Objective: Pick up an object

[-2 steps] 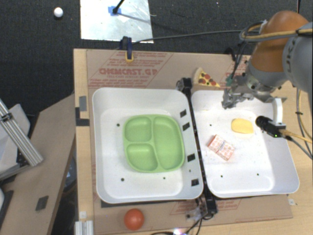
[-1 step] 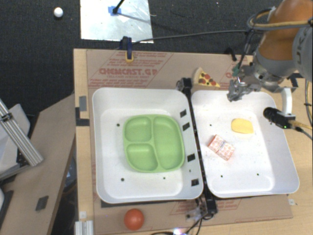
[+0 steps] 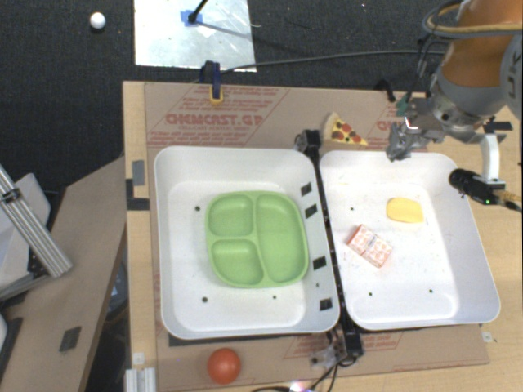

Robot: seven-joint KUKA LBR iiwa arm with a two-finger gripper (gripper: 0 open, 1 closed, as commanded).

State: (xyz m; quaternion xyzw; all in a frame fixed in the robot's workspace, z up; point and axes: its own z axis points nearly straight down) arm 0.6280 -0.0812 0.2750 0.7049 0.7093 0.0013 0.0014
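Observation:
In the right bin (image 3: 458, 300) lie a yellow, rounded object (image 3: 404, 210) and, below and left of it, a small pink-and-white patterned packet (image 3: 370, 246). A green tray with three compartments (image 3: 256, 238) rests in the left bin (image 3: 176, 219). My gripper (image 3: 398, 149) hangs over the far edge of the right bin, well above and behind the yellow object. Nothing shows between its fingers.
A pizza-slice toy (image 3: 344, 131) lies on the cardboard behind the bins, left of the gripper. An orange ball (image 3: 223, 365) sits on the bench in front of the left bin. A blue-and-yellow clamp (image 3: 213, 81) stands at the cardboard's far edge.

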